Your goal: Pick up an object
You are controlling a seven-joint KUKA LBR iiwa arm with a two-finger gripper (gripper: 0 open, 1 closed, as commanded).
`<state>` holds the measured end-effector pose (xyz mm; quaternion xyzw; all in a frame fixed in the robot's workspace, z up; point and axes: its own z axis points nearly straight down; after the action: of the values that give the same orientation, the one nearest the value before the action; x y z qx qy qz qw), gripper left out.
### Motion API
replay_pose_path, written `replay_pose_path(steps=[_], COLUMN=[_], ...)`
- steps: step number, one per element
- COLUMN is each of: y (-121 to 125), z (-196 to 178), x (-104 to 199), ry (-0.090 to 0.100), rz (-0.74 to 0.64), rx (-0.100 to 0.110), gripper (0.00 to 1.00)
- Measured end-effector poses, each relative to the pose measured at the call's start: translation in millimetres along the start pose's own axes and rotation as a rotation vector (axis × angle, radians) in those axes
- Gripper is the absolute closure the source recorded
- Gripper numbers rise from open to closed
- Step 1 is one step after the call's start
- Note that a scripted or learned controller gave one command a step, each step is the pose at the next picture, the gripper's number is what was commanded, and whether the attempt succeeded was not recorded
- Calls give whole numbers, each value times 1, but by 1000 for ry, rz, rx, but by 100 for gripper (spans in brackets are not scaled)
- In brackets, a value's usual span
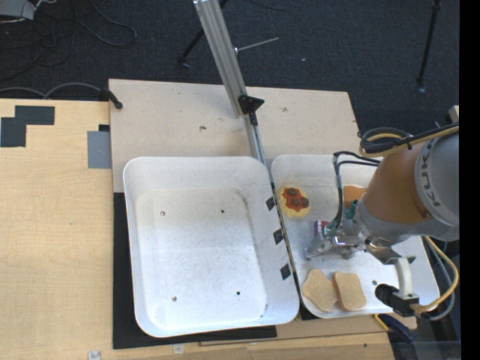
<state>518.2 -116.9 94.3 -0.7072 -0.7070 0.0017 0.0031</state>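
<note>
You've got the gripper low in the right bin, but I can't tell how it's set from this angle. The small pizza lies just up and left of it, near the bin's left wall. Two bread slices sit just below it at the front edge.

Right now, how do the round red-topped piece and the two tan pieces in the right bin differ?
The round piece is yellow with a red top; the tan pieces are plain, like bread slices. The round piece lies alone near the bin's far left side; the tan pieces lie side by side at its near edge. The round piece looks smaller than either tan piece. All lie in the right bin, apart from the gripper.
</note>
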Motion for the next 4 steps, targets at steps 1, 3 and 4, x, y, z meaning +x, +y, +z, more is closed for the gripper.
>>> replay_pose_path(steps=[1, 3, 4], y=[0, -12, -12], z=[-12, -117, -130], x=[-2, 10, 9], ry=[0, -2, -2], rz=[9, -1, 0], rx=[-1, -9, -6], gripper=[100, 100, 100])
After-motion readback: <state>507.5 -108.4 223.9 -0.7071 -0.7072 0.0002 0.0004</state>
